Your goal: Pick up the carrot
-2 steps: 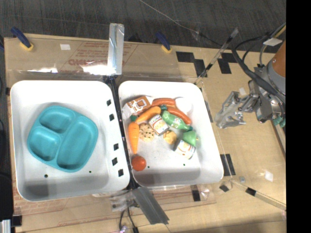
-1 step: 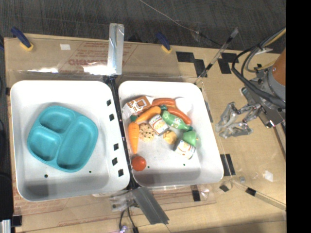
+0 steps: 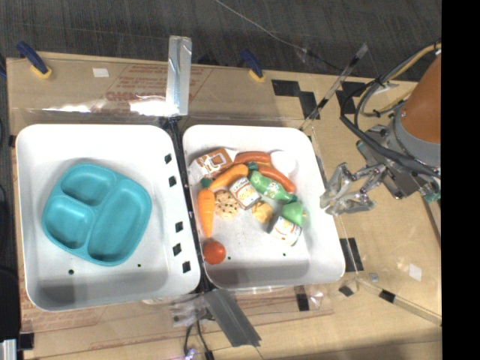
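Observation:
The carrot (image 3: 205,211) is a long orange piece lying along the left wall of the right bin (image 3: 322,253), its thick end toward the back. My gripper (image 3: 347,192) hovers over the bench just outside that bin's right wall, well to the right of the carrot. Its metal fingers (image 3: 331,196) are spread open with nothing between them.
The right bin also holds a red tomato (image 3: 214,251) just in front of the carrot, a cookie (image 3: 225,203), small cans (image 3: 244,191), green and orange toy foods (image 3: 270,184) and a white piece (image 3: 283,160). A teal divided plate (image 3: 96,212) lies in the left bin (image 3: 30,156).

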You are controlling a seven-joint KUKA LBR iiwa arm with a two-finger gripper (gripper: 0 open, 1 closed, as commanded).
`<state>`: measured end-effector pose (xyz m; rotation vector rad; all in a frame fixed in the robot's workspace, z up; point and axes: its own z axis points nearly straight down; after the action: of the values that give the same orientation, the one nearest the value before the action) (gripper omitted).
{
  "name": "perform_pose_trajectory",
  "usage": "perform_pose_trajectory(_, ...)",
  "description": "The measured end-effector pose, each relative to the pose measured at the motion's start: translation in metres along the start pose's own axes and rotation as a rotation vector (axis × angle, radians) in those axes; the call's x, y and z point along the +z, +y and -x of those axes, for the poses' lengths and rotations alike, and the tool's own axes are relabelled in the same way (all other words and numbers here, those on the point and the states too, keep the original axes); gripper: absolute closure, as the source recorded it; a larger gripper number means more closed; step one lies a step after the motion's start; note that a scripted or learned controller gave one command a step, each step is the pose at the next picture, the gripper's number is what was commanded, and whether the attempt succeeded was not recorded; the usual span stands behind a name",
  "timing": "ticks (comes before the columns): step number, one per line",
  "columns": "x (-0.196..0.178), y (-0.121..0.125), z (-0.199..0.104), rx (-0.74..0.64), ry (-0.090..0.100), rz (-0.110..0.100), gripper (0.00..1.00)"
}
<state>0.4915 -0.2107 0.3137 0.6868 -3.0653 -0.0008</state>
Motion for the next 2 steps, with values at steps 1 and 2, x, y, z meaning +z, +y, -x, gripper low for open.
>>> perform_pose_trajectory(1, -0.0073, 0.0017, -0.0005, -0.15, -0.004, -0.004, 1.0)
perform_pose_trajectory(2, -0.011, -0.0001, 0.0041, -0.216, -0.005, -0.006, 1.0)
